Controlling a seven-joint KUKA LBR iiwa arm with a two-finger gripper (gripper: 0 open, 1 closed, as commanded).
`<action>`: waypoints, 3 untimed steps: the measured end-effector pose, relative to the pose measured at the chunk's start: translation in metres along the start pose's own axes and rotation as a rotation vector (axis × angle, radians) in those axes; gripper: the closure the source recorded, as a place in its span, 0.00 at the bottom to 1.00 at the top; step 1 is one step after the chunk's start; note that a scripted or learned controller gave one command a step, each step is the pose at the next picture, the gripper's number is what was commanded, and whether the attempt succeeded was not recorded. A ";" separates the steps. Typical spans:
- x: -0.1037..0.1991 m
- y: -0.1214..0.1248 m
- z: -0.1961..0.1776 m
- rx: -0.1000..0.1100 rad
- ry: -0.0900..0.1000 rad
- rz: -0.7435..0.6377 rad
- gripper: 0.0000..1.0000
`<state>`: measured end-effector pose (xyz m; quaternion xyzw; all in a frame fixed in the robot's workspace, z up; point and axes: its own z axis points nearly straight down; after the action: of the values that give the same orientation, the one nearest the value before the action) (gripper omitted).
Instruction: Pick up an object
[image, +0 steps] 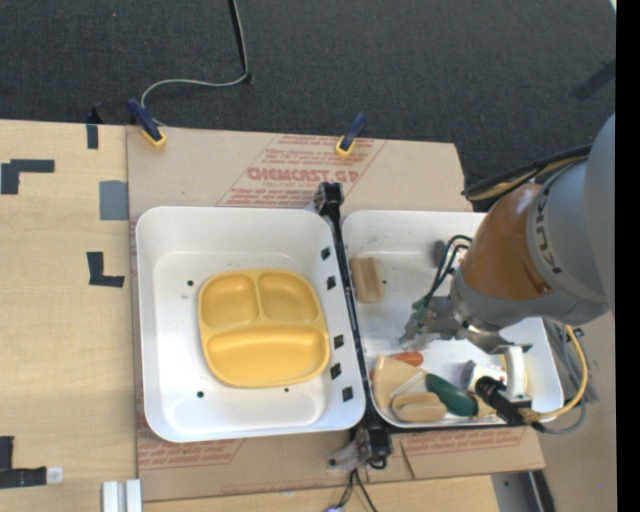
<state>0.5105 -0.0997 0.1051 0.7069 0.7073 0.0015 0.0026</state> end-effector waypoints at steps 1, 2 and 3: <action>-0.042 0.058 0.019 0.004 0.003 -0.001 1.00; -0.041 0.058 0.010 0.005 0.004 -0.002 1.00; -0.040 0.058 0.001 0.006 0.006 -0.002 1.00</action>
<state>0.5681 -0.1400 0.1049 0.7061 0.7081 0.0014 -0.0014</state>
